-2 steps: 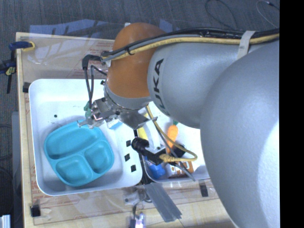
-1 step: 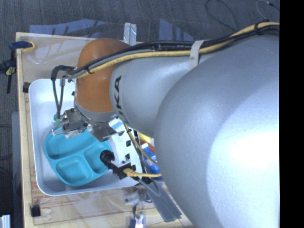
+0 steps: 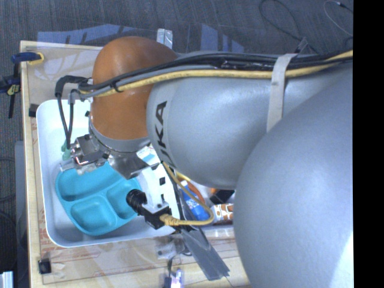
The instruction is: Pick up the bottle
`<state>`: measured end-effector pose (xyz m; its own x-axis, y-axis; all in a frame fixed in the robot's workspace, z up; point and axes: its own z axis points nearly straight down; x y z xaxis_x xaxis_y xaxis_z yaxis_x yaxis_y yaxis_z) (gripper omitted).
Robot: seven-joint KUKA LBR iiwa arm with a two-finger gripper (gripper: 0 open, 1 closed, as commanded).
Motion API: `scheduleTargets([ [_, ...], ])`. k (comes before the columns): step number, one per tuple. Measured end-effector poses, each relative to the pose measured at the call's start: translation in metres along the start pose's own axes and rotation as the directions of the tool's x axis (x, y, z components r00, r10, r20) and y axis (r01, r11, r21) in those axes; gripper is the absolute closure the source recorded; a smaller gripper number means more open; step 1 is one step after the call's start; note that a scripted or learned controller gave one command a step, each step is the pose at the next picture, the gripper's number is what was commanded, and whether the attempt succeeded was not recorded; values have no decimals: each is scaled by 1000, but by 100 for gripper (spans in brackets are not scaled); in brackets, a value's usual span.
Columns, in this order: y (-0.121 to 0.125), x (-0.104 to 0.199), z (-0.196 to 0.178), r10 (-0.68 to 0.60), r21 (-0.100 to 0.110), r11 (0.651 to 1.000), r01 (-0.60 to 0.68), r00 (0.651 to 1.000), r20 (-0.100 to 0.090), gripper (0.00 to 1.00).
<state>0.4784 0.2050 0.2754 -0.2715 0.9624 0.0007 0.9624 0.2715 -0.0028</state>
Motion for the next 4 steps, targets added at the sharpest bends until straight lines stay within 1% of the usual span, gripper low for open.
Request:
scheduleTargets([
  [1, 0, 2, -9, -8, 4, 1000, 8, 1000, 0, 100],
  [2, -5, -4, 109, 535, 6, 845, -535, 845, 4, 100],
  [3, 0, 14, 89, 772, 3, 635, -772, 635, 5, 100],
  [4, 0, 13, 73, 866, 2, 500, -866, 500, 5, 100],
])
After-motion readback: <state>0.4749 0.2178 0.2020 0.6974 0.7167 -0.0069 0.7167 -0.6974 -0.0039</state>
